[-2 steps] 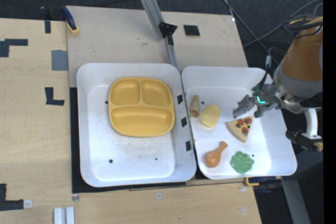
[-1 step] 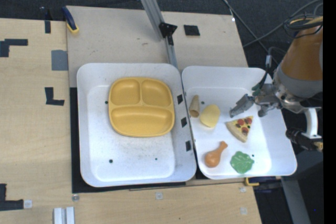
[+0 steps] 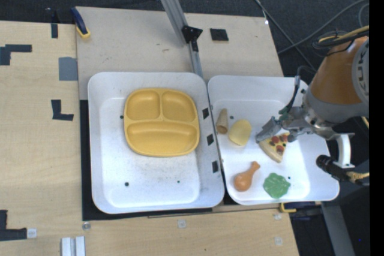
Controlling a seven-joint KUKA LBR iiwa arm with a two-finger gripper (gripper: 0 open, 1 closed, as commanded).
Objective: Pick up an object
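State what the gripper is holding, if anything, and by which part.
It cannot be told. The gripper sits low in the right bin, right at the pizza slice, but no object shows clearly between its fingers.

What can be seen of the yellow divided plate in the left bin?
The yellow plate is a rounded-rectangle tray, apparently matte plastic, moulded into three compartments: two smaller ones along its far side and one long one along its near side. It lies flat and right side up on the floor of the left bin, in the far half, nearer the bin's right wall. Nothing lies in it, and nothing touches it apart from the bin floor beneath.
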